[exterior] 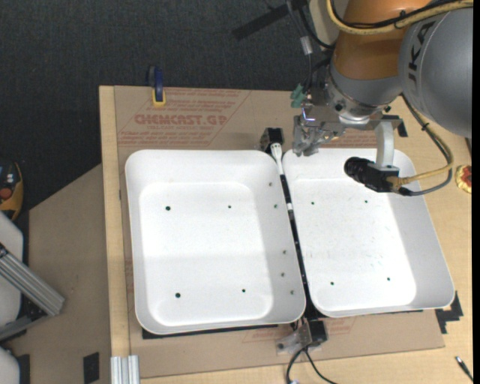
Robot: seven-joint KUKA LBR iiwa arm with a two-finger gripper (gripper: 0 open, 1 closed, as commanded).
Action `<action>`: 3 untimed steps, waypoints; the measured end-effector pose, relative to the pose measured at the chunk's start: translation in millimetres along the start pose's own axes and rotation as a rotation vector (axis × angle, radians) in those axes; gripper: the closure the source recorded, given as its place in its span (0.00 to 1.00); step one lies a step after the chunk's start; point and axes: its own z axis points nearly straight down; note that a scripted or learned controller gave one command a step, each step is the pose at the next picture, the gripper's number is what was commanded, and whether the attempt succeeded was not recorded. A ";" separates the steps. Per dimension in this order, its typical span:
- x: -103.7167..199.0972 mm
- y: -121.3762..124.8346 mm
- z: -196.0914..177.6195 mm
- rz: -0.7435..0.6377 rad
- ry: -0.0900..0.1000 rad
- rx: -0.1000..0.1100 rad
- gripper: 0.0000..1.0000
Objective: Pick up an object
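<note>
My gripper [307, 144] hangs over the far left corner of the right bin [420, 247], close to the bin's back rim and the seam between the two bins. The grey arm with its orange band [367, 22] reaches in from the upper right above it. I see no loose object on the white floor of the right bin or of the left bin [150, 247], and nothing shows under the gripper's tip.
A black cylindrical fitting [367, 174] with a cable juts out beside the wrist, over the back of the right bin. A black clip [271, 138] sits at the back of the seam. A blue and yellow clamp [157, 85] stands on the far board edge.
</note>
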 end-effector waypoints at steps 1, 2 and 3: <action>9.2 -25.5 -17.2 0.000 0.000 0.000 1.00; 31.6 28.5 16.5 -0.001 -0.001 -0.006 1.00; -29.5 46.7 -33.7 0.006 -0.004 -0.012 1.00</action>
